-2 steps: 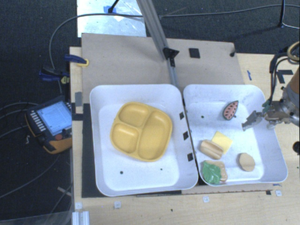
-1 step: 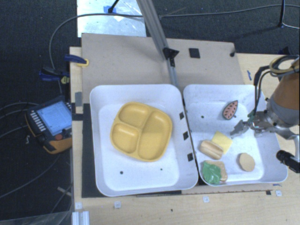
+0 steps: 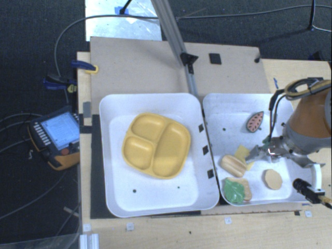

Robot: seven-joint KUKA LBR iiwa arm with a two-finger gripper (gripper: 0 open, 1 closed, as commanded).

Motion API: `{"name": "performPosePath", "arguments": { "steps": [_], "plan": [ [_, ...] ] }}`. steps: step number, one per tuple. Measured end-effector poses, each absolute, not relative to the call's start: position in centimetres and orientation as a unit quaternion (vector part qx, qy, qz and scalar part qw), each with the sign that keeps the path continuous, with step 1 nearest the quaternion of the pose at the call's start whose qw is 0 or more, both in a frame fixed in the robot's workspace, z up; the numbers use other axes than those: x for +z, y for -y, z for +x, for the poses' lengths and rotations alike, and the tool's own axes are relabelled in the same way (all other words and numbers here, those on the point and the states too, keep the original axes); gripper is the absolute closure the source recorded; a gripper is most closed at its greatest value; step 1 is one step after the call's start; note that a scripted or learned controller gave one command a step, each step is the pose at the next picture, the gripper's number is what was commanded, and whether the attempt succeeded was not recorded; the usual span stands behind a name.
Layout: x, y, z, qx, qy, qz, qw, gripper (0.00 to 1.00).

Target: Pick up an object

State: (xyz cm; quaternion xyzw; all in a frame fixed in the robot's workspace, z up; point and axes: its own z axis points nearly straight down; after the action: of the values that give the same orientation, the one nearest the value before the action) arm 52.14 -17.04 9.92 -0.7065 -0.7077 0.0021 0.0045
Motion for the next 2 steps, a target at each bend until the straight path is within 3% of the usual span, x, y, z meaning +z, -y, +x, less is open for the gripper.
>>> {"name": "performPosePath", "arguments": {
  "steps": [1,2],
  "plan": [
    [11.6,17.2,52.5,-0.0007,0.707,-0.707,-0.002,1.00],
    [16.4,16.5,52.3,-0.0015,0.709,-0.705,-0.002,1.00]
  ]
}}
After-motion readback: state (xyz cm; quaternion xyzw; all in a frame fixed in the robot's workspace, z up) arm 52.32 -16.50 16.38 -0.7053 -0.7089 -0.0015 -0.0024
